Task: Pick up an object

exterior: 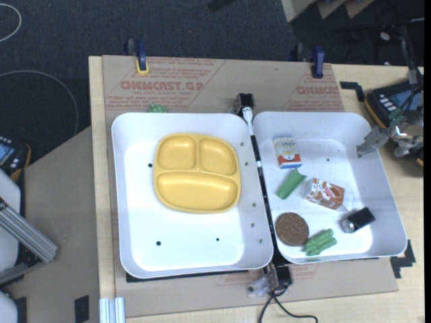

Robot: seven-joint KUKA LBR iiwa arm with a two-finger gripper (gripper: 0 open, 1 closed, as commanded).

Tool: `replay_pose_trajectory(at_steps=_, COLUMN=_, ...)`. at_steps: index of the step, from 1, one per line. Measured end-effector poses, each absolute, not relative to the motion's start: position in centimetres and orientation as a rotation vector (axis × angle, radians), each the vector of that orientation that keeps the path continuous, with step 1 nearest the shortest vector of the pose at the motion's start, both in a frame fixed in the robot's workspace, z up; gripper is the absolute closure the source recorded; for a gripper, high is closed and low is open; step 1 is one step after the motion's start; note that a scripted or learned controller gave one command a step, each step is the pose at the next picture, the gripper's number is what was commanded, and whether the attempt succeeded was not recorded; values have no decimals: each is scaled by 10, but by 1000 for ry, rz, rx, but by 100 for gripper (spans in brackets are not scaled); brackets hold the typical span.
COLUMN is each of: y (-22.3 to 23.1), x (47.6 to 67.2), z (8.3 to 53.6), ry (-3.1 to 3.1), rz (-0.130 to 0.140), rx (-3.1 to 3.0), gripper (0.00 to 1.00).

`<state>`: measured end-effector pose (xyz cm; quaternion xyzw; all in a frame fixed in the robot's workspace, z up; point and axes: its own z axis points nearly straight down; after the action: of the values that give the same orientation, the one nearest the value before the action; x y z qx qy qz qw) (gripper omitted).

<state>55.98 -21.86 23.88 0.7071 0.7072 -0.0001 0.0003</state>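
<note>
The right bin [377, 180] holds several small objects. A white, red and blue carton [287, 151] lies near its back left. A green pickle-like piece [290, 184] sits just below the carton, and a clear red-and-white packet [325, 193] lies to the right of that piece. A brown round cookie [292, 227] and another green piece [319, 242] lie at the front. A small black and silver object [357, 220] rests at the front right. My gripper [379, 138] hangs at the bin's far right rim, above and apart from all of them, with nothing seen in it.
The left bin [135, 200] carries a yellow divided plate [197, 173]. A black divider strip [259, 180] runs between the bins. Blue clamps [140, 54] [317, 62] pin the cardboard sheet at the back. Dark equipment [394, 103] sits at the right edge.
</note>
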Motion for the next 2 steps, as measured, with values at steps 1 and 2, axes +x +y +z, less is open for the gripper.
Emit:
replay_pose_trajectory(at_steps=1, y=-194, x=531, z=368, ry=2216, rz=11, rx=2208, gripper=0)
replay_pose_trajectory(at_steps=2, y=-99, x=515, z=546, ry=2221, rz=23, rx=2197, gripper=0)
